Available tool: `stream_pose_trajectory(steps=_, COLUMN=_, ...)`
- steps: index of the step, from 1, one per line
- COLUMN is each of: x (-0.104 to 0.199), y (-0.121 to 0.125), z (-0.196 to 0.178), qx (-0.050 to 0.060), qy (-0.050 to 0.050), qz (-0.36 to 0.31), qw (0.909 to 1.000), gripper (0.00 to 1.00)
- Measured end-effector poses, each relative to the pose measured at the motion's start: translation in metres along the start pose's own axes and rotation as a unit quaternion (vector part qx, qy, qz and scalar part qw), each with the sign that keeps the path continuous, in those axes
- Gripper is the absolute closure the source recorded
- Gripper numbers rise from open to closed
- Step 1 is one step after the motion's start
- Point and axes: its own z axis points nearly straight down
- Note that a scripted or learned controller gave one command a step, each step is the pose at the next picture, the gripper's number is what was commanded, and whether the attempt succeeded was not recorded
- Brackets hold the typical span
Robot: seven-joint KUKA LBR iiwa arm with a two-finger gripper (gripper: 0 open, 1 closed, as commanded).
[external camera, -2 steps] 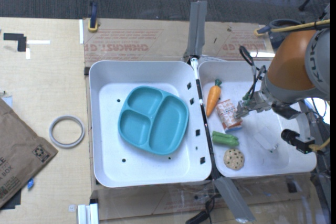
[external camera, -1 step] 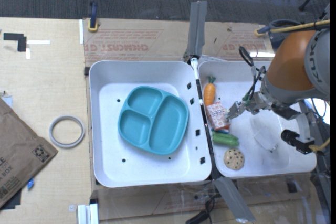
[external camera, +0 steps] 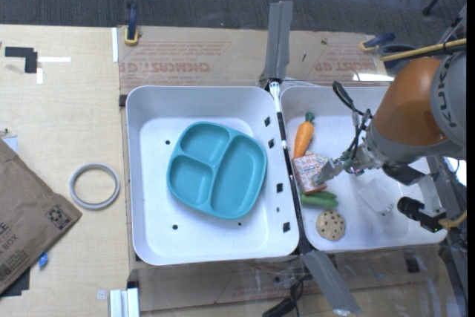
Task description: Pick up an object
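Observation:
The right bin (external camera: 371, 237) holds an orange carrot (external camera: 303, 137), a red and white snack packet (external camera: 306, 171), a green vegetable (external camera: 319, 199) and a round cookie (external camera: 330, 225). My gripper (external camera: 329, 171) reaches in from the right and is low over the packet's right edge, between the carrot and the green vegetable. At this angle I cannot see whether anything is held. A teal divided plate (external camera: 217, 169) lies in the left bin (external camera: 135, 159).
The divider wall (external camera: 286, 159) between the bins runs just left of the packet. A roll of tape (external camera: 94, 185) and a cardboard box (external camera: 22, 223) lie on the bench to the left. The arm's orange band (external camera: 412, 104) hangs over the right bin's far side.

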Motion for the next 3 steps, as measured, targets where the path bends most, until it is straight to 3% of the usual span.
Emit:
stream_pose_trajectory(steps=1, x=0.000, y=0.000, z=-0.009, qx=0.002, qy=0.002, qz=0.001, qw=1.0000, gripper=1.00)
stream_pose_trajectory(steps=2, x=-0.001, y=0.000, z=-0.011, qx=0.000, qy=0.001, qz=0.002, qw=1.0000, gripper=0.00)
stream_pose_trajectory(steps=3, x=-0.016, y=0.043, z=0.002, qx=0.007, qy=0.003, qz=0.027, qw=0.9996, gripper=0.00)
